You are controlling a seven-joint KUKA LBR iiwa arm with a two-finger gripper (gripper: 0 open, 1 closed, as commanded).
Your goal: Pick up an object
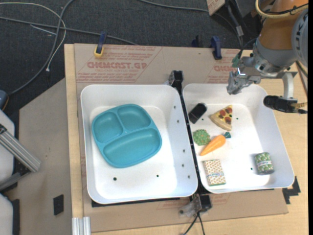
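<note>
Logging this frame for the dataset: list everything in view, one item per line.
Divided plate: 1, teal, left bin.
Black block: 1, right bin, far left corner.
Pizza slice: 1, yellow and red, right bin.
Broccoli: 1, green, beside carrot.
Carrot: 1, orange, right bin centre.
Cracker box: 1, tan, near edge.
Pea can: 1, green, near right.
Bins: 2, white, side by side.
Clamps: 2, blue, bench's far edge.
Gripper: 1, grey, above right bin's far edge.

Blue clamps (101,43) (216,47) on cardboard sheet (146,65); white cables (54,18) across dark floor
</note>
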